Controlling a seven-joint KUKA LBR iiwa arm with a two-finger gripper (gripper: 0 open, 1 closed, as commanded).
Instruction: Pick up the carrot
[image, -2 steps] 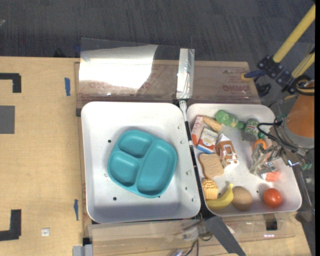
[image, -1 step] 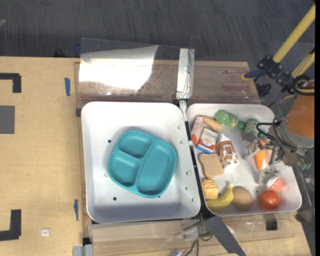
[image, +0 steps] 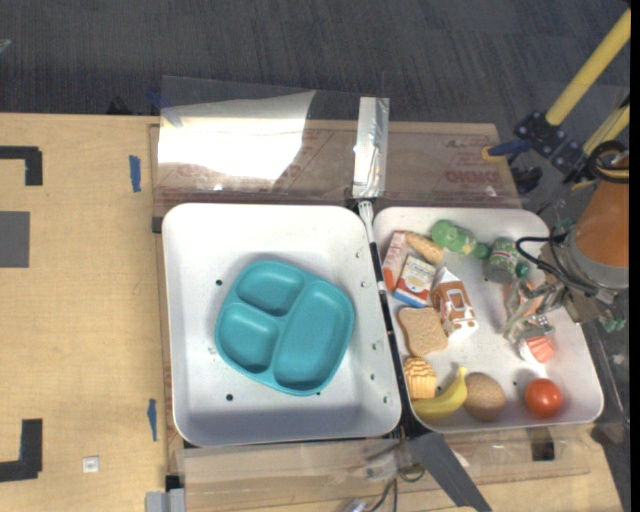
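The pincer (image: 532, 312) hangs low over the right bin (image: 585, 400), at the right end of the bench; whether it is open or closed I cannot tell. What I take for the carrot (image: 541, 349) lies just beneath it. Its long axis seems to follow the bench's front edge, though its pointed end is unclear. A glancing descent could nudge it toward the tomato (image: 543, 397), or the pincer could close on nothing.

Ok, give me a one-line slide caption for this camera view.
Gripper low in the right bin among toy foods, over an orange-red piece; teal divided plate in the left bin.
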